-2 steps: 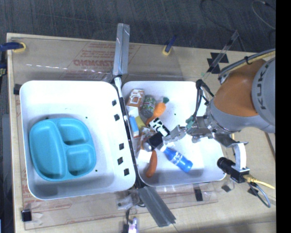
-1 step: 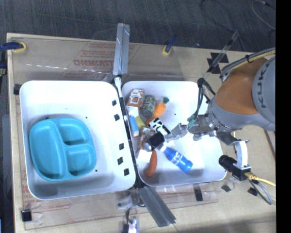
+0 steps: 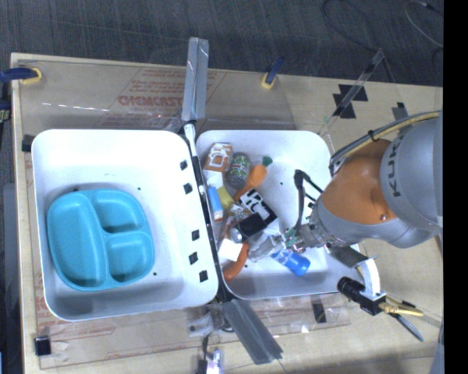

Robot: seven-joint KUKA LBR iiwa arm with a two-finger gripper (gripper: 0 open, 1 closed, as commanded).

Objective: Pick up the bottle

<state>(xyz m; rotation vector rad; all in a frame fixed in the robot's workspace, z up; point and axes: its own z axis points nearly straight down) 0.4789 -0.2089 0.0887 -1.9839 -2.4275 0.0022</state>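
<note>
Down in the right bin, gripper low over the clutter, finger opening impossible to tell, just beside the clear bottle with its blue cap lying near that bin's front wall, the blue tray well apart.

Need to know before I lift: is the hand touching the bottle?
Cannot tell. In the camera view the hand sits right above the bottle in the right bin, and the arm's wrist hides any contact or gap.
</note>
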